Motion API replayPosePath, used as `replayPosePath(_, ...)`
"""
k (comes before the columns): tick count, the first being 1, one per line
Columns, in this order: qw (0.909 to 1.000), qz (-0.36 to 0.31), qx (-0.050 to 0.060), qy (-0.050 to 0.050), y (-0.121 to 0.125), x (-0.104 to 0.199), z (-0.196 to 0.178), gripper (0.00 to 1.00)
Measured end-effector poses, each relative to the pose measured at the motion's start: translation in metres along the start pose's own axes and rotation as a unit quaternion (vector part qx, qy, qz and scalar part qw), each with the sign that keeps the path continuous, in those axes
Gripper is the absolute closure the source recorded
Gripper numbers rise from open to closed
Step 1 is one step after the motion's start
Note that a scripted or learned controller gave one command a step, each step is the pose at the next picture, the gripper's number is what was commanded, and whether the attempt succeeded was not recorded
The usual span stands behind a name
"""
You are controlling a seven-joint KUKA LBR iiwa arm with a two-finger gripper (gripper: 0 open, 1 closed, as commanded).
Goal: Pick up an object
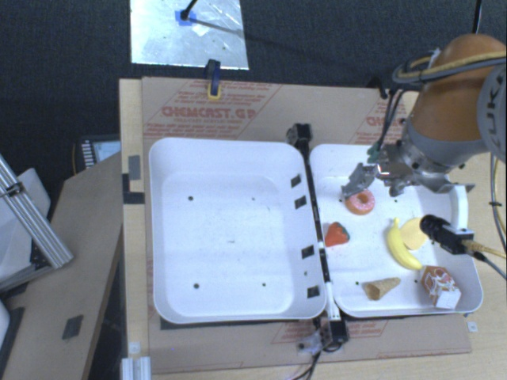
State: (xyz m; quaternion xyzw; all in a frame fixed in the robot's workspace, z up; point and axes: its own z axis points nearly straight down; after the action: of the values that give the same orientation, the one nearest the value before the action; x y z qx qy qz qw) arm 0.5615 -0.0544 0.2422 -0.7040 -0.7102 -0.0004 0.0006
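The right bin (459,204) holds a pink-iced doughnut (361,203), a red strawberry (337,233), a yellow banana (400,248) with a pale yellow round piece (414,231) beside it, a tan cone (382,288) and a small red and white box (440,285). My gripper (377,182) hangs over the back of this bin, just behind and slightly right of the doughnut. It is open, its two grey fingers spread apart, and nothing sits between them. The arm's grey and orange body hides the bin's far right corner.
The left bin (162,212) lies next to the right one, with a black divider strip (310,220) between them. A black fitting with a cable (444,234) juts over the right bin's right rim. A foil sheet (188,20) lies behind the bench.
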Motion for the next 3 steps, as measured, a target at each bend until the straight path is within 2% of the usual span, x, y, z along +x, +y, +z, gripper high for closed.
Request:
replayPosePath(1, 1.0000, 0.005, -0.002, -0.002, 0.024, -0.035, 0.014, 0.00)
replayPosePath(2, 1.0000, 0.005, -0.002, -0.001, 0.024, -0.064, -0.002, 0.00)
replayPosePath(3, 1.0000, 0.004, -0.001, -0.001, 0.021, -0.071, 0.013, 0.00)
